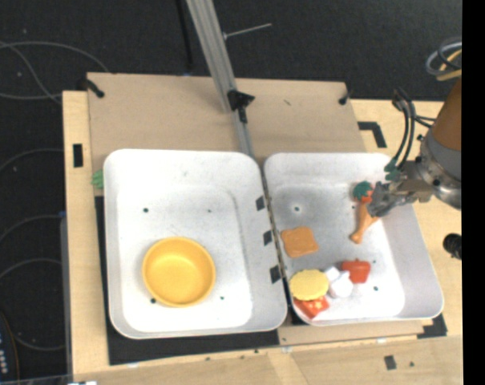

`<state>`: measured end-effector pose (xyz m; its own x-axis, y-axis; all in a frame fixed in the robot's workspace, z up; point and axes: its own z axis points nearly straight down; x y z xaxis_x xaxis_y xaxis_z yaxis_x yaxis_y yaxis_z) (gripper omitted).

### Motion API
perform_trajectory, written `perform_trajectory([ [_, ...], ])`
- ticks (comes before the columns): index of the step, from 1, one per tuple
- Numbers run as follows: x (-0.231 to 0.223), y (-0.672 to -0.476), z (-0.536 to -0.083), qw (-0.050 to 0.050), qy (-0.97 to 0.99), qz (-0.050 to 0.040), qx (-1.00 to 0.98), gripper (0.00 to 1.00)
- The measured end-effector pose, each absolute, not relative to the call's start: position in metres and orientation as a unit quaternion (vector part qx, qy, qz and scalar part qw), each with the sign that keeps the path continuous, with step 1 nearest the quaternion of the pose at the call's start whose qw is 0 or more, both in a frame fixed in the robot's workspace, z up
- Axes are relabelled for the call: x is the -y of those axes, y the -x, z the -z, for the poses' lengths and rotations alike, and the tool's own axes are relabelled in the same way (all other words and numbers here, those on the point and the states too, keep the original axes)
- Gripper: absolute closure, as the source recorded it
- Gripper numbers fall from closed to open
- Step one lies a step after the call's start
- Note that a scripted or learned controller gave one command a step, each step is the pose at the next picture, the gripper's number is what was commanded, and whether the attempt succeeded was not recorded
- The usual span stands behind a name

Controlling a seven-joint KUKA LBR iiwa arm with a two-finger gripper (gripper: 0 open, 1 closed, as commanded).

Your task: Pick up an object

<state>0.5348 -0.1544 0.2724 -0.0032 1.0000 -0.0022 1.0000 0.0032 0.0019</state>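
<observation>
Carrot-shaped toy (362, 216), orange with a green top, lies in the right bin (410, 295), in the bin's upper right part at the right of the frame. Its green end points toward the upper edge of the frame; its orange tip slants down and to the left. The tool (384, 200) sits directly at the toy's upper half, touching or overlapping it in this view. Whether the tool is spread, pressed together or pinching the toy cannot be told: the tip is small and dark against the toy.

The arm (446, 147) enters from the right edge of the frame at mid-height. Its wrist extends leftward over the right bin's rim, with the tool end angled slightly downward. Cables loop above the wrist.

Lower in the same bin lies an orange square piece (299, 241), left of centre. Near the bin's lower edge sits a cluster: a yellow round piece (309, 283), a white piece (338, 284) and a red piece (356, 270), close together.

The left bin (146, 183) holds a yellow bowl (179, 271) in its lower part. Both bins rest side by side on the worktop (186, 111). A grey metal bar (214, 46) runs from the top of the frame down toward the gap between the bins.
</observation>
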Motion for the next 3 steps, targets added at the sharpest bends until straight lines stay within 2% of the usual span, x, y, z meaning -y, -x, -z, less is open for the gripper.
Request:
perform_trajectory([
  [1, 0.112, -0.557, -0.261, 0.001, -0.705, -0.0001, -0.709, 1.0],
  [2, 0.062, -0.569, -0.267, 0.0, -0.704, -0.0009, -0.71, 1.0],
  [3, 0.018, -0.588, -0.252, 0.001, -0.705, -0.0003, -0.709, 1.0],
])
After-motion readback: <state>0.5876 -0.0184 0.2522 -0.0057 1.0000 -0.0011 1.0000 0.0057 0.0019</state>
